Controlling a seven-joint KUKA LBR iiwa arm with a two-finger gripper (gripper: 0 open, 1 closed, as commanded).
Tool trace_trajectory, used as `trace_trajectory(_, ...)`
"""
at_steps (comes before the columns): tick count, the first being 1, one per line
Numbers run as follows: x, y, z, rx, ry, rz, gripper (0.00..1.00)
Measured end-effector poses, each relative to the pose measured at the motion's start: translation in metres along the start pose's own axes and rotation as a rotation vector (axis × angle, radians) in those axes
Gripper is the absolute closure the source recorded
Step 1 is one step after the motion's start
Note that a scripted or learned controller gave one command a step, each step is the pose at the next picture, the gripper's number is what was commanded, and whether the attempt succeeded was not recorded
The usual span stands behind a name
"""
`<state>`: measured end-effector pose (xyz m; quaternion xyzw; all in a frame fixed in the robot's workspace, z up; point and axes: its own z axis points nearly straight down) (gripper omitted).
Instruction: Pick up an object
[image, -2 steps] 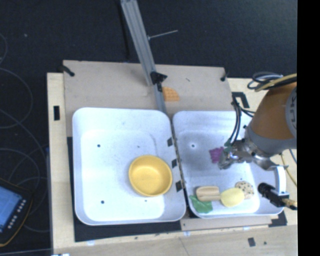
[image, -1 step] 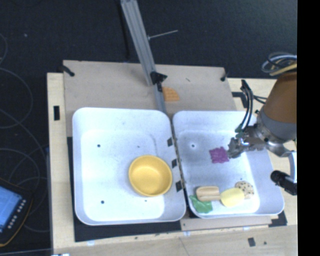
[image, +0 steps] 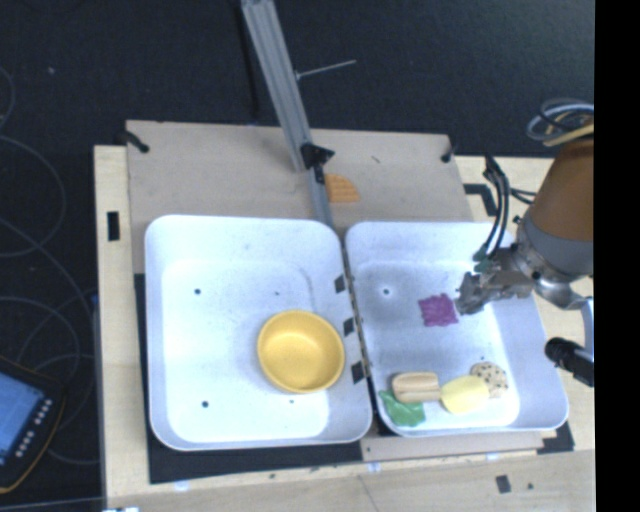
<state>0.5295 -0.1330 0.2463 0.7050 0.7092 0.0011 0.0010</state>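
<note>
Left bin: shallow white plastic with rounded corners; a round, smooth yellow bowl sits toward its 4 o'clock corner.

Right bin: a flat purple piece, matte and roughly square, lies near centre. Along the 6 o'clock wall lie a green scrap, a tan loaf-shaped block, a glossy yellow lump and a speckled biscuit-like disc.

The gripper hangs just at 3 o'clock of the purple piece, low over the bin. Finger state: cannot tell at this resolution. Nothing appears lifted; judged as approach stage, with grasp and raise remaining.
</note>
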Motion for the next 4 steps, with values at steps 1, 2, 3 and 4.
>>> trace_trajectory(1,0.048,0.015,0.011,0.003,0.0,0.0,1.0)
trace_trajectory(2,0.099,0.032,0.0,0.001,0.001,-0.003,1.0)
trace_trajectory(3,0.15,0.061,0.008,0.001,0.0,-0.002,1.0)
trace_trajectory(4,0.193,0.08,-0.001,0.001,0.002,-0.002,1.0)
